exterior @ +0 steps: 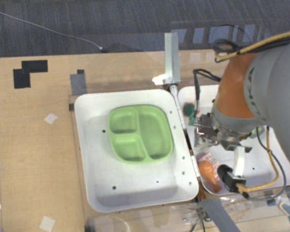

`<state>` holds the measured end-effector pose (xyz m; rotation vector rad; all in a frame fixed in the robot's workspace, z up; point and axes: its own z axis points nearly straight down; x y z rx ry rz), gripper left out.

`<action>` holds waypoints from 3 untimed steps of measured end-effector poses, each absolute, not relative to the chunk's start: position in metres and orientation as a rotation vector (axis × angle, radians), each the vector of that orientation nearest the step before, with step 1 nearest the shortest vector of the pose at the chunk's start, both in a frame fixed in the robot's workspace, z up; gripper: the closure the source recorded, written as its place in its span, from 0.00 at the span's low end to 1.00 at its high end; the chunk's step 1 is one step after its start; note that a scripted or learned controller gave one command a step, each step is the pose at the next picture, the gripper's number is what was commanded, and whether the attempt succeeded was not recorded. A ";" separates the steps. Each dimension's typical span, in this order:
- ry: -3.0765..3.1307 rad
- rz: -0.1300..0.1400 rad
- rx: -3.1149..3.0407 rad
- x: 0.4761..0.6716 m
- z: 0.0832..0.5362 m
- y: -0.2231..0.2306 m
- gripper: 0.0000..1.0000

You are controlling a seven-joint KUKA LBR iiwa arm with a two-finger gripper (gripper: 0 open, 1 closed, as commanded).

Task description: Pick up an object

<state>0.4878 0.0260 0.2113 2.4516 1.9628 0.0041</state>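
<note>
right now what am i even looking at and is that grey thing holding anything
That is a robot arm, seen by one camera fixed above the bench, looking down at a slant; it reaches in from the right. Two shallow white bins sit side by side. The left bin holds a green divided plate. The gripper hangs over the right bin, where an orange object and a small green thing lie. Whether it holds anything cannot be seen.
</note>
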 end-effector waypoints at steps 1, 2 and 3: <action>1.622 0.000 2.692 0.487 0.213 0.078 1.00; 0.791 -0.003 3.041 0.486 0.183 0.078 1.00; 1.830 -0.001 2.555 0.487 0.185 0.098 1.00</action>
